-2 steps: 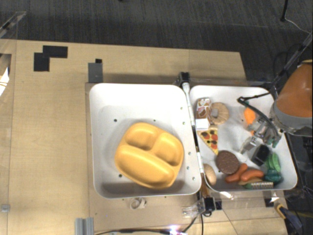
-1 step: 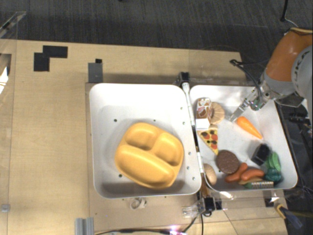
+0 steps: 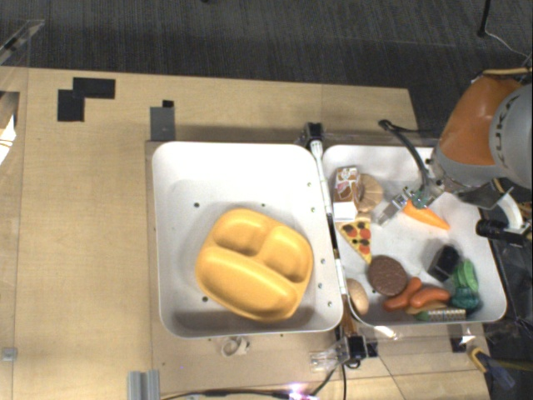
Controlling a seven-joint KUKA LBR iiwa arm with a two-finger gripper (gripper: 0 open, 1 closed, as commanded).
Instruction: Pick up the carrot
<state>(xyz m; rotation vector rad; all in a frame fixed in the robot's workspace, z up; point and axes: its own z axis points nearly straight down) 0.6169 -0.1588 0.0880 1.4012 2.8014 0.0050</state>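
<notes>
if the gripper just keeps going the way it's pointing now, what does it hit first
The gripper points toward the picture's lower left, from beside the carrot. First in that line is probably the pizza slice, then the brown patty. Height above the right bin is unclear, so it may meet the bin floor first.

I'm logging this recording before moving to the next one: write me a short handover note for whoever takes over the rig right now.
Gripper: low in the right white bin, at the thick end of the orange tapered carrot; open or shut cannot be told.
Carrot: lying in the right bin's upper middle, not visibly lifted.
Nearby: pizza slice toy and round brown patty to its left; big yellow bread-shaped toy in the left white bin.
Done: approach to the carrot.
Left: confirm grasp, lift carrot.
</notes>
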